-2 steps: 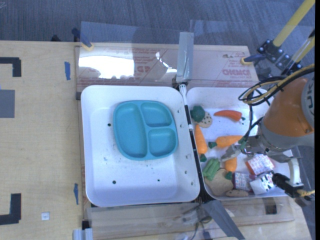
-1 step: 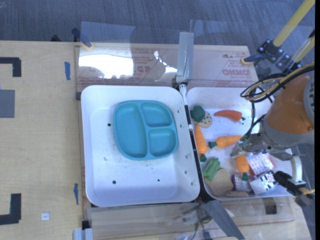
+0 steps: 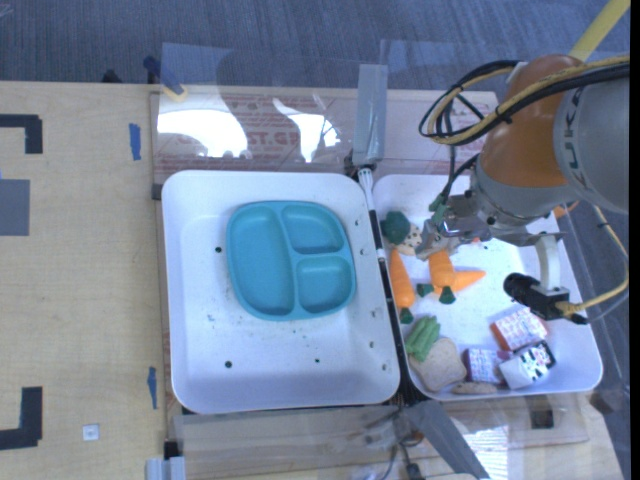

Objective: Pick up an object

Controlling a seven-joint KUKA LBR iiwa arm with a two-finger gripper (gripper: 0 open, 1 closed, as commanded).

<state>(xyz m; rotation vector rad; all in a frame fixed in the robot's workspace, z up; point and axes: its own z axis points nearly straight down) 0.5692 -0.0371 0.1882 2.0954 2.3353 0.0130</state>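
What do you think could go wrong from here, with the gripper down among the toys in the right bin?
1. The gripper sits over crowded items, a carrot, another carrot and a dark green toy, so it may grab two or knock one aside.
2. It works close to the right bin's left wall, which it could strike.
3. The yellow-and-black cables loop loosely above the wrist and might snag.

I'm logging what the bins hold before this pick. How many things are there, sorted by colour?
Blue: 1, the divided plate in the left bin.
Orange: 2, carrots.
Green: 2, a dark piece and a ridged one.
Beige: 1, a flat piece.
Printed packets: 3.
Total: 9.
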